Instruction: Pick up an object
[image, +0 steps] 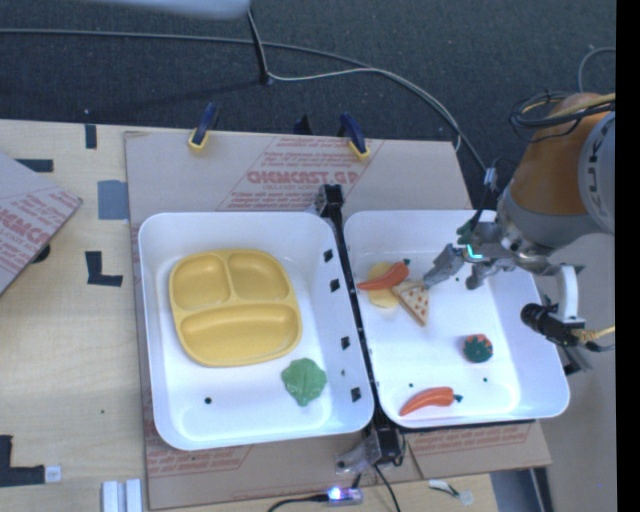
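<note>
Two shallow white bins sit side by side on a sheet of printed cardboard (300, 175) that covers the bench (60, 330). The arm (560, 185), grey with an orange band, reaches in from the right, over the far right part of the right bin (535, 400).

The claw (455, 268) hangs low over that bin with its two fingers spread apart; one dark finger (440, 265) points left toward the toys, and nothing lies between the fingers. Whether the fingertip touches the bin floor cannot be told.

Just left of the claw lies a small cluster: a red-orange pepper (385, 279) resting across a pale yellow piece (383, 298), with a tan wedge-shaped slice (414, 302) touching them on the right. The finger tip is near the wedge but apart from it. Nearer in the same bin, a small red round toy with a green top (478, 348) sits alone, and an orange carrot-like piece (427, 400) lies close to the near wall.

In the left bin (150, 300), a yellow divided plate (235, 305) with three compartments takes up the far and middle part. A green leafy toy (303, 380) lies on the bin floor just beside the plate's near right corner.

Two blue-and-yellow clamps (203, 128) grip the cardboard's far edge, and a dark cable (400, 85) runs across the far floor toward the arm.
</note>
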